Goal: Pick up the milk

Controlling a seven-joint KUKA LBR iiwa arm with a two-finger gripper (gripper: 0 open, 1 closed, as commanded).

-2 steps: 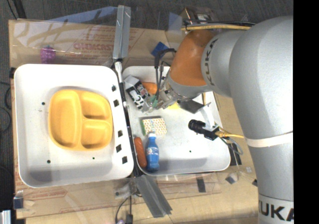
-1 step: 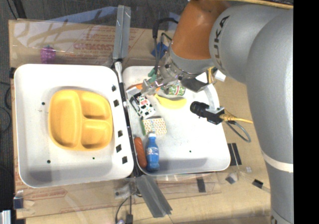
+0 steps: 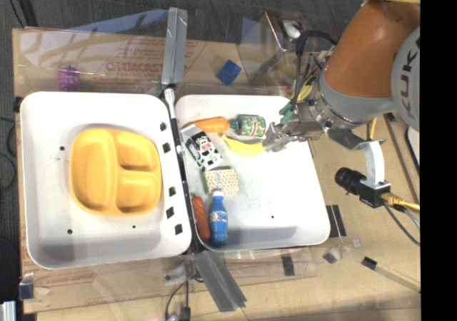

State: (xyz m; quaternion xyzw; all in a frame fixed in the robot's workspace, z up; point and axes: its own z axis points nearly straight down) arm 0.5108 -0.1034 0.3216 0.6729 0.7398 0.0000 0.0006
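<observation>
Overhead slanted view of two shallow white plastic bins side by side. In the left bin (image 3: 43,170), a yellow compartment tray (image 3: 118,170). In the right bin (image 3: 285,191), clustered along the left wall: an orange carrot (image 3: 208,125), a green can lying flat (image 3: 248,125), a yellow banana (image 3: 243,146), a small black-and-white cow-patterned milk carton (image 3: 203,150), a patterned box (image 3: 223,180), a blue bottle (image 3: 218,218), a reddish sausage (image 3: 201,217). Grey two-finger gripper (image 3: 275,138) low over the bin's upper right, just beside the banana's tip, apart from the milk carton. Claw state impossible to tell. Nothing visibly gripped. Judged barely begun: reach, grasp and lift all left.
</observation>
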